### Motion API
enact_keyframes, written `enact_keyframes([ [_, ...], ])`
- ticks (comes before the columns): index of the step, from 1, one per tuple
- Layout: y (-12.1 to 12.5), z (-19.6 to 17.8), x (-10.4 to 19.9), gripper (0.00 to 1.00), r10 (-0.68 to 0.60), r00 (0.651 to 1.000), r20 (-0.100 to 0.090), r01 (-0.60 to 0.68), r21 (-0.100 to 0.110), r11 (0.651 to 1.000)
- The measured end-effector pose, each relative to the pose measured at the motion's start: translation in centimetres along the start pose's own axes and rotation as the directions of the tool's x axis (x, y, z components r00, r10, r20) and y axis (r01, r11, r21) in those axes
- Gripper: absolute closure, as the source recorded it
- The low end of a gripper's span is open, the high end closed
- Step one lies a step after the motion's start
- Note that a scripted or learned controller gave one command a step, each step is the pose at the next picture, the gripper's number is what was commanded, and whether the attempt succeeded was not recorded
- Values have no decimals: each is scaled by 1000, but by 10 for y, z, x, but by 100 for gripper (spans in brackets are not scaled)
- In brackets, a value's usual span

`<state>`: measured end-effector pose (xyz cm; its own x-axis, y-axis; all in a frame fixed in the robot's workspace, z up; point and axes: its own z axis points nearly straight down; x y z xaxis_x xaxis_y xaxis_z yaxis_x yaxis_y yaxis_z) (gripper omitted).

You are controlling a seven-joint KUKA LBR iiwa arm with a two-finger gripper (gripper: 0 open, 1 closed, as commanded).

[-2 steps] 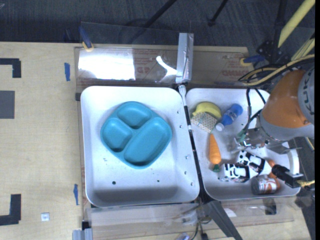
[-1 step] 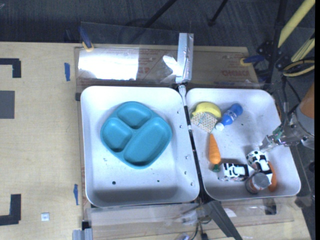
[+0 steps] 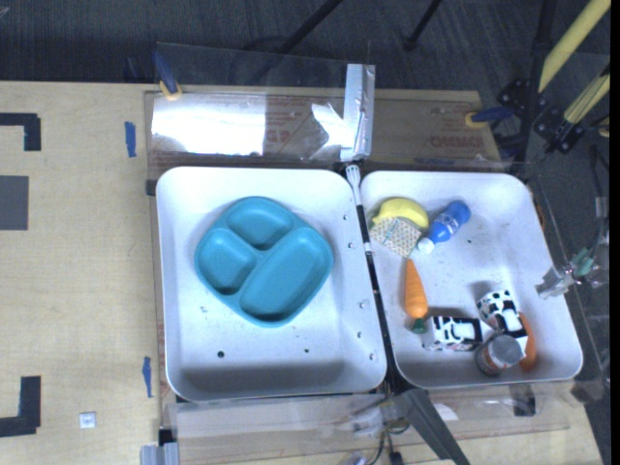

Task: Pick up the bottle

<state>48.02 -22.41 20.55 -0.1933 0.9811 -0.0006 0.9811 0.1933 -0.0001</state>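
Bottle [image 3: 445, 225], cap toward lower left.

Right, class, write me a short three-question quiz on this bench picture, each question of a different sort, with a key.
1. True or false: the blue plastic bottle with a white cap lies in the same bin as the blue three-part plate.
2. Which thing lies nearest the bottle's cap? A the yellow banana; B the round tin can; C the black-and-white cow toy.
3. Fill in: the orange carrot lies in the ___ white bin in the camera view.

Key: 1 false; 2 A; 3 right.
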Motion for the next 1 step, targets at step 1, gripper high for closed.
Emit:
enact_keyframes([
  [1, 4, -19, -1, 100, -357, 934, 2, 357, -2, 934],
])
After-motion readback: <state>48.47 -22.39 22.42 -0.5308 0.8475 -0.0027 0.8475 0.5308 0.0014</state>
